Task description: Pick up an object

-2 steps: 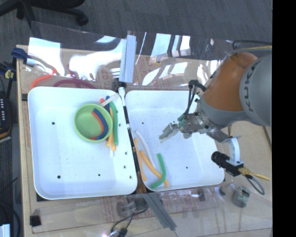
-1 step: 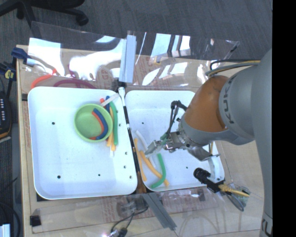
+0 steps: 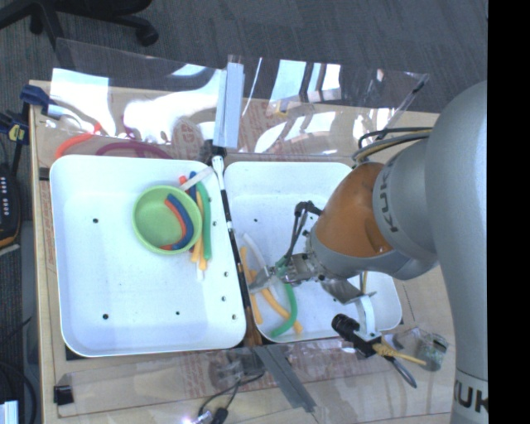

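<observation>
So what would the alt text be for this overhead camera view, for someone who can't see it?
A grey and orange robot arm reaches from the right into the right bin, its gripper down beside a green curved strip and orange sticks. The left bin holds a green bowl of coloured strips, with more sticks beside it.

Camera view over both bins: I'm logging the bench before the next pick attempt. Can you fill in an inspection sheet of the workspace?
Surface: left bin and right bin, white, side by side.
Job's things: green bowl holding coloured curved pieces, in the left bin; orange sticks and a green curved piece in the right bin.
Clutter: red loop behind the left bin.
Grippers: gripper down in the right bin, near the orange sticks.
Cables: black cables running behind the arm.
Surroundings: clear plastic sheet behind the bins; grey carpet beyond.
</observation>
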Robot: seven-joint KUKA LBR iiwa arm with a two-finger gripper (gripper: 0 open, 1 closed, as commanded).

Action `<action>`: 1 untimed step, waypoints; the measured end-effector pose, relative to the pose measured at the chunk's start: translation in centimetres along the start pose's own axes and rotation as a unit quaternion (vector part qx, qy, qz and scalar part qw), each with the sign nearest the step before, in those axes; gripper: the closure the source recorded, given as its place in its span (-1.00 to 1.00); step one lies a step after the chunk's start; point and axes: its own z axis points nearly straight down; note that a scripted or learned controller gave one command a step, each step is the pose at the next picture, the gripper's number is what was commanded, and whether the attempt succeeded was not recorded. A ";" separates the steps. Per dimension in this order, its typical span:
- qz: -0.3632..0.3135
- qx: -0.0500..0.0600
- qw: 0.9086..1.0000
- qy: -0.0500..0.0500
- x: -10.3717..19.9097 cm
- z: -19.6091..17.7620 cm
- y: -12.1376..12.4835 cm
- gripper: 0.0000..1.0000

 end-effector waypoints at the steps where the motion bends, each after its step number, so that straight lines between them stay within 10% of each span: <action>1: -0.002 0.000 1.000 -0.001 0.0 -1.0 0.1 1.00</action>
